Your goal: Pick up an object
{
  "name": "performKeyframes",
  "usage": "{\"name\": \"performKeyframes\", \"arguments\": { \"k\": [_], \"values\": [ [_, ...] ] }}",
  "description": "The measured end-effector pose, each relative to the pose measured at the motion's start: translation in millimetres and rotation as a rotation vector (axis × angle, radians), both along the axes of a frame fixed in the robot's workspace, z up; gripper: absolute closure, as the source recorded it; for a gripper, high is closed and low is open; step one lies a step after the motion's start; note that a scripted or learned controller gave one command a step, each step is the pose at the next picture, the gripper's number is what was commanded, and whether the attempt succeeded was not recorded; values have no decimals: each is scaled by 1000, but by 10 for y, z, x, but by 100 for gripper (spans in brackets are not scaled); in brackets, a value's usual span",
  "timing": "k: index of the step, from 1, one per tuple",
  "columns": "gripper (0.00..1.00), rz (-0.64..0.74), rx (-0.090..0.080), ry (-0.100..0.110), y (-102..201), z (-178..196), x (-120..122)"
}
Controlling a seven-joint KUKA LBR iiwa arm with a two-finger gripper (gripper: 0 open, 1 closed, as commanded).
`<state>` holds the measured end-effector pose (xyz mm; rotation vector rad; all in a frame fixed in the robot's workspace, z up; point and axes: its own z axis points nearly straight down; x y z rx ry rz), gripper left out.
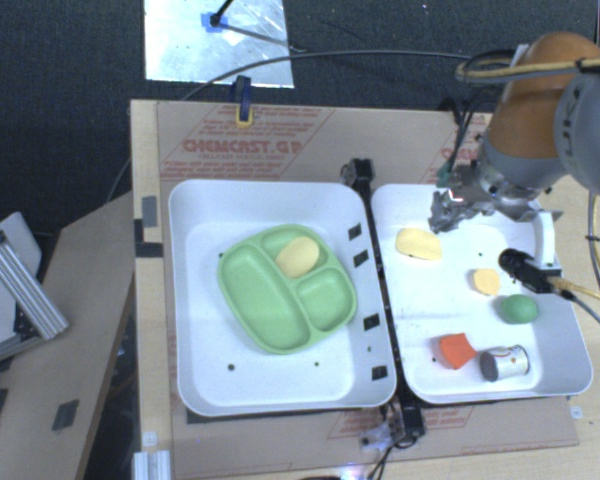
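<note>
My gripper (446, 214) hangs over the back of the right bin (550, 378), just behind and right of a pale yellow lump (418, 244); nothing shows between its fingers. In the same bin lie a small yellow piece (487, 282), a green ball (518, 309), an orange block (456, 350) and a silver can (506, 363) on its side. The left bin (195, 268) holds a green divided plate (270, 303) with a yellow lemon-like object (298, 256) in its back compartment.
The arm's orange band (540, 98) and grey wrist reach in from the upper right. A black cable connector (525, 268) sits near the right bin's right side. Black clips (365, 258) line the seam between the bins. A cardboard sheet (250, 138) lies under both bins.
</note>
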<state>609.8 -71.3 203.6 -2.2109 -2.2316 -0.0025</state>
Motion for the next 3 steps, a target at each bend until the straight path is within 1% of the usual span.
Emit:
{"name": "performKeyframes", "arguments": {
  "k": [1, 2, 3],
  "values": [
    [100, -1, 0, 0, 520, -51, -14],
    [100, 1, 1, 0, 1139, -40, -56],
    [100, 1, 1, 1, 1611, 40, -212]
  ]
}}
